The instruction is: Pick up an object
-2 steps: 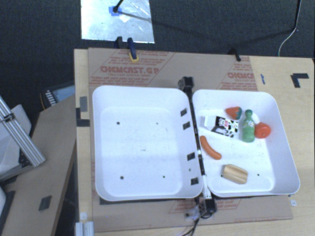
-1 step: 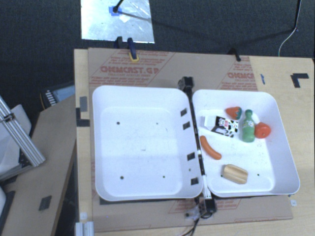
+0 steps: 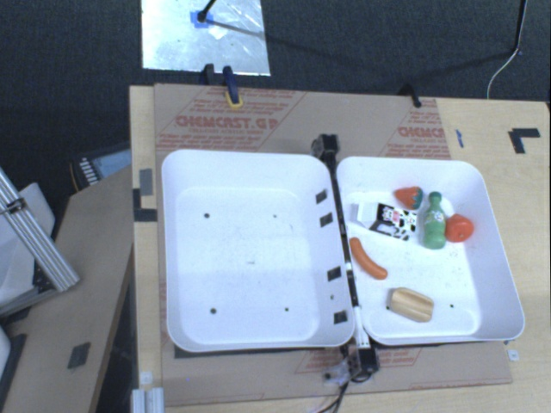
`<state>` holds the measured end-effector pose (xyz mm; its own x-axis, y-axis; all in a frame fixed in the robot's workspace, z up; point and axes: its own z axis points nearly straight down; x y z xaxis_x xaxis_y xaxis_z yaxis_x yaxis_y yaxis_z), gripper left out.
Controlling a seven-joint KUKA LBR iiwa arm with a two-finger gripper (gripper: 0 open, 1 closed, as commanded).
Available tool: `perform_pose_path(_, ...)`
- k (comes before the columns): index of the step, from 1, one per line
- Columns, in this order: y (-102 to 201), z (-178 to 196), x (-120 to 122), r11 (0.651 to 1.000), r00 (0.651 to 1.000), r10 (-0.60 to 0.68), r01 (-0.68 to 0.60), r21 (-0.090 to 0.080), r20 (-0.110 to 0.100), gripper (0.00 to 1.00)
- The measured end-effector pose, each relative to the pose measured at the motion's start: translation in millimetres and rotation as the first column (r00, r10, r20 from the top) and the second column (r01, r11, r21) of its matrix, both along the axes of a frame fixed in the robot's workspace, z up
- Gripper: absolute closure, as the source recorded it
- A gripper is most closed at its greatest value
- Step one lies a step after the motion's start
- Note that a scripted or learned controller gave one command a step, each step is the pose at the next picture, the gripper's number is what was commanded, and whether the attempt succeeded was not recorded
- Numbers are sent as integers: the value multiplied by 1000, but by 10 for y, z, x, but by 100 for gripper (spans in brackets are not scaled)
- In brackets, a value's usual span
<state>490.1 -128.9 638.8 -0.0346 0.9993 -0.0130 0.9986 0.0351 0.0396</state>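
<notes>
Of the station's own hardware, two shallow white bins are seen, the left bin [image 3: 169,231] and the right bin [image 3: 501,256], joined along their seam by small black clips [image 3: 327,220]. A black fitting [image 3: 325,144] is mounted at the seam's far end, and a bundle of wires [image 3: 353,370] at the near end (dark, loosely gathered). A ribbed aluminium profile [image 3: 34,243] is set at the left.

On my feed, a brown cardboard sheet [image 3: 258,114] printed with red lettering lies under the bins on the bench [image 3: 491,119]. Beyond it, a shiny metal plate [image 3: 205,24] rests on dark carpet [image 3: 69,41].
</notes>
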Motion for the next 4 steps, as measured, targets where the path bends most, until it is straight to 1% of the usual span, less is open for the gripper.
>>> perform_pose_path(1,-1,114,1,1000,1000,2,-2,-1,4,100)
perform_pose_path(2,-373,-1630,-39,999,998,-34,35,12,-46,100)
perform_pose_path(3,164,-1289,54,1000,999,-25,26,11,-34,100)
perform_pose_path(4,741,-1053,165,1000,999,-24,24,13,-34,100)
